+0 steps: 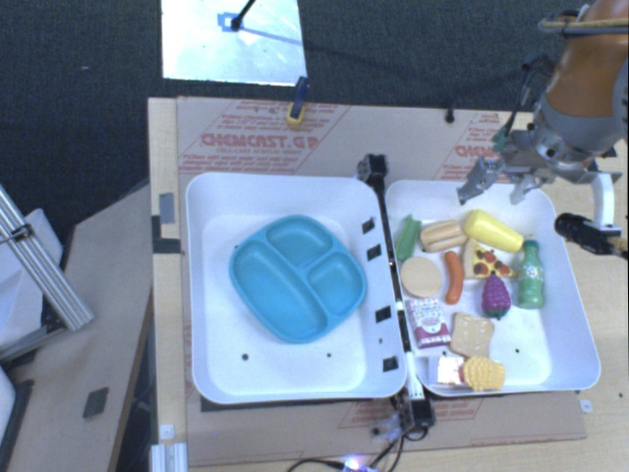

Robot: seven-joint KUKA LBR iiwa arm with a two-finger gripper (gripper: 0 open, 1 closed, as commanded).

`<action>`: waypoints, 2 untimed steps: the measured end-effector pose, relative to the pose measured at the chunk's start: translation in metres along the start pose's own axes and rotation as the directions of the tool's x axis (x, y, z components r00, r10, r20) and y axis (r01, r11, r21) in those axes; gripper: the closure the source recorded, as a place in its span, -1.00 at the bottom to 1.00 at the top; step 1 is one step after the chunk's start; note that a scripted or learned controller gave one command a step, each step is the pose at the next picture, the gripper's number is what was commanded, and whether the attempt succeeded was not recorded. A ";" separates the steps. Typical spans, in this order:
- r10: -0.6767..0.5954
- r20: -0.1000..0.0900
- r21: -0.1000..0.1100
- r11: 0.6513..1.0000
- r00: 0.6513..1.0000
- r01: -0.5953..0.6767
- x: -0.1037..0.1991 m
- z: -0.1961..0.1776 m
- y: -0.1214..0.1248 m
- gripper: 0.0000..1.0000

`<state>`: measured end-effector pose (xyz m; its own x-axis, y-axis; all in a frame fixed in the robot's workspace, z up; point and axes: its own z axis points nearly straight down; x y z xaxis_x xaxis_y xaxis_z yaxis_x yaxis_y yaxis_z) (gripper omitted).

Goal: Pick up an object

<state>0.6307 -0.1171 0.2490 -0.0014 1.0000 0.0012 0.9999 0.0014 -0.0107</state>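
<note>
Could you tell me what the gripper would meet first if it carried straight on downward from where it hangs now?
Probably the yellow toy, which lies just below the gripper in the right bin; depth is hard to judge here.

Sheet [265, 141] under bins: red print "CHEMCAST GP", repeated at right, partly hidden. Small carton [428, 323]: print too small to read.
</note>
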 end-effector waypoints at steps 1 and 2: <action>-0.002 0.001 -0.009 1.000 1.000 0.002 0.000 -0.006 0.002 -1.00; -0.003 0.000 -0.006 1.000 1.000 0.003 0.008 0.041 0.000 -1.00</action>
<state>0.6302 -0.1092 0.2077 -0.0042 1.0000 0.0007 1.0000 0.0042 -0.0047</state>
